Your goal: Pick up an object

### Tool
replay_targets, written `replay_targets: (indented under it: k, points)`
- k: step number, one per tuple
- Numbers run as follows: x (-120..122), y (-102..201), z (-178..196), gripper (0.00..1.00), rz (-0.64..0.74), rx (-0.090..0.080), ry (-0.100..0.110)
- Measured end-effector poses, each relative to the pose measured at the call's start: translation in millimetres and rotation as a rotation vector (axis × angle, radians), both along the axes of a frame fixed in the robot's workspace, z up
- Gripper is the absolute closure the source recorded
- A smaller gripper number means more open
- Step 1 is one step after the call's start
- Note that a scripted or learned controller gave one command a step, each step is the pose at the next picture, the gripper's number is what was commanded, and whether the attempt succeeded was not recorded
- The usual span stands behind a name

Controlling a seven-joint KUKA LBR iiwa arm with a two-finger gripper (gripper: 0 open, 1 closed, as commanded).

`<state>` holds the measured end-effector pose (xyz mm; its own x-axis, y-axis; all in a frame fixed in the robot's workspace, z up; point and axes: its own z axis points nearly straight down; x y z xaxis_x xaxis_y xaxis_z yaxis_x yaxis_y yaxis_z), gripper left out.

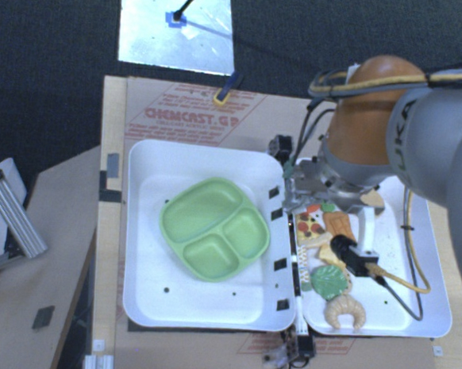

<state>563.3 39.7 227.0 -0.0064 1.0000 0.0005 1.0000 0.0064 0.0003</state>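
Observation:
My gripper [296,191] hangs under the orange band of the arm, low over the upper left corner of the right bin [422,308], close to the divider between the bins. Just below it lie a toy pizza slice [311,223] and a tan cracker-like piece [339,224]. Further toward the front are a black-tipped tool on a yellow cable [353,256], a green leafy toy [329,281] and a croissant [346,311]. A white utensil [367,224] lies beside the cracker, partly under the arm.
The left bin [139,292] holds a green divided plate [214,228]. The arm's bulk covers the back of the right bin. A cardboard sheet [189,113] lies behind the bins, and a metal frame [6,210] stands at the far left.

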Motion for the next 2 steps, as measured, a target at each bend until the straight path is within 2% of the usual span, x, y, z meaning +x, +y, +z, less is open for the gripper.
replay_targets:
  k: [1,2]
  points:
    - [-27.1,19.8,5.6,1.00,0.000,0.000,0.001]
    - [-26.8,21.4,3.9,1.00,-0.001,0.001,-0.001]
